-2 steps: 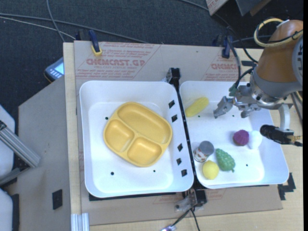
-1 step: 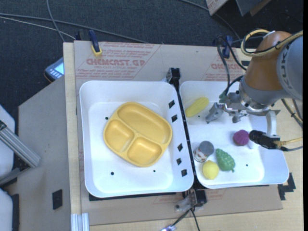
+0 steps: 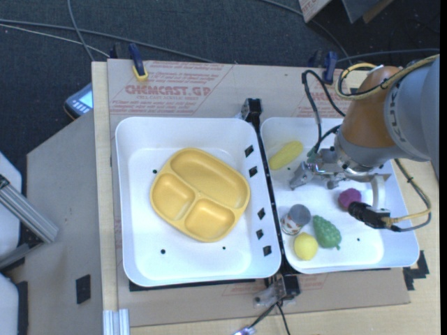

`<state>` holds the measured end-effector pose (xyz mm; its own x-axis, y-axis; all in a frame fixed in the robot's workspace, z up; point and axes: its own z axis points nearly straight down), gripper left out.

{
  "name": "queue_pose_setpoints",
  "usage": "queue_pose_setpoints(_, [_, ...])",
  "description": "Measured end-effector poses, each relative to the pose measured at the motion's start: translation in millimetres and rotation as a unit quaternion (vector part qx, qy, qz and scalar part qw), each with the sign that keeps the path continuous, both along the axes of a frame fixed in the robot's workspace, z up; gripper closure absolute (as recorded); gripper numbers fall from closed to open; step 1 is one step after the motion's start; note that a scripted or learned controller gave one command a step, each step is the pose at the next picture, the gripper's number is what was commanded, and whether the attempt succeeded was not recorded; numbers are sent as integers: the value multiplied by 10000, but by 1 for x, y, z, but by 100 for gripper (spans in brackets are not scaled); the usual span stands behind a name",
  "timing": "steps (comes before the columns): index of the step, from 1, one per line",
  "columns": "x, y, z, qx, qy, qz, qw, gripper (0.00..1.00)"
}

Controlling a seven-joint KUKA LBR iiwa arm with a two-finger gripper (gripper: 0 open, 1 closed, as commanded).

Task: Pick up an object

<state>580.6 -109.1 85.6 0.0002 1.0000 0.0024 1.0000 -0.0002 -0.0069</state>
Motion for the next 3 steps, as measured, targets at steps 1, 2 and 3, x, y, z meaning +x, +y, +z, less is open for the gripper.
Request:
queue_pose_setpoints(1, [2,0,15,-3,-35,-2,10000,100])
queue_pose_setpoints(2, [2,2,58,-14,-53,6,10000,100])
queue_pose_setpoints(3, [12,-3,112,-16,-63,6,10000,100])
